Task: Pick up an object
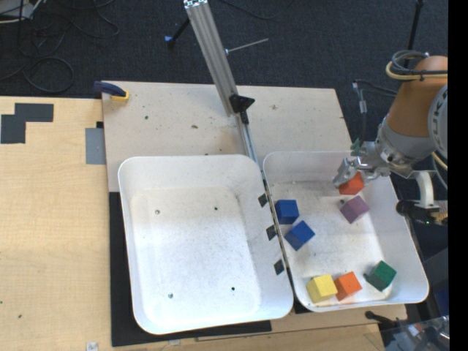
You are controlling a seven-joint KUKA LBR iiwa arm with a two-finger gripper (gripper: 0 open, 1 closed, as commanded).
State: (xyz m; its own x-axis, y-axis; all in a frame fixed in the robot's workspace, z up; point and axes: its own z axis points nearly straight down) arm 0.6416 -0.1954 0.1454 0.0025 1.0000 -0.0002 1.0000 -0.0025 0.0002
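The arm is reaching in from the right of the frame, and its gripper is hanging over the upper right part of the right bin. A red block is sitting right at the fingertips, partly covered by them. It looks as if the fingers are closing on this block, but whether the claw is truly clamped on it or only resting against it cannot be told from this slanted view.

A purple block is lying just below the red one, close but apart. Two blue blocks are sitting near the bin's left wall, towards the middle of the frame. Along the bin's lower edge a yellow block and an orange block are touching, with a green block just to their right. The left bin is taking up the centre left.

Judging from this, the step in hand is securing the red block. To do it well, the fingers should be straddling the block squarely on two flat faces, not on its corners, and reaching low enough that it does not pivot out. The lift should be going straight up, so the purple neighbour is not nudged and the nearby bin wall is not caught. A corner grip is the likeliest way for this try to be failing.
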